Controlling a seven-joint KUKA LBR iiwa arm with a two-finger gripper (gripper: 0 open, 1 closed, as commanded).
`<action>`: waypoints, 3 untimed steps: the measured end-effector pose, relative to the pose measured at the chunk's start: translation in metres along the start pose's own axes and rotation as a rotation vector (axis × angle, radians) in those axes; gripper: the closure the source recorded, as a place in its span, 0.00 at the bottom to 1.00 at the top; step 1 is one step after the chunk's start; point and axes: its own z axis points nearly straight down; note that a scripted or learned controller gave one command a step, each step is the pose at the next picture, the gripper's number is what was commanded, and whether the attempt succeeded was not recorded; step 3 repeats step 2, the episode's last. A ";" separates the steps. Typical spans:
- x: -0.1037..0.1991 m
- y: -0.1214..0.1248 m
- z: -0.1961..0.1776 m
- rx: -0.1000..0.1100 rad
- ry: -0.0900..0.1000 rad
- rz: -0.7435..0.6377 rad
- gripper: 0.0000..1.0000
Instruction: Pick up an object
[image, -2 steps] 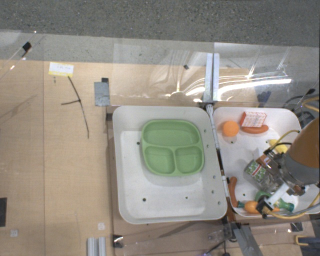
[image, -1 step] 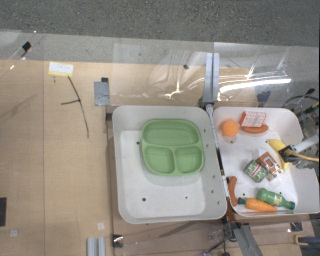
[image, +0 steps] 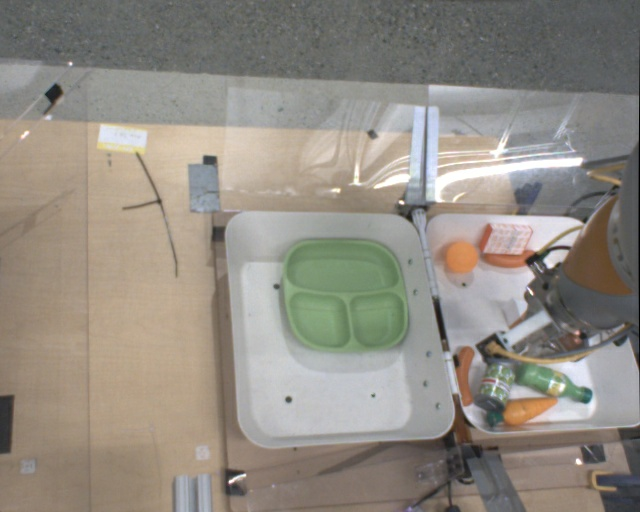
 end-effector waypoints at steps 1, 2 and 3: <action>-0.054 0.002 -0.097 0.000 0.001 0.243 0.00; -0.046 -0.017 -0.025 0.002 -0.002 0.136 0.00; -0.046 -0.017 -0.025 0.002 -0.002 0.136 0.00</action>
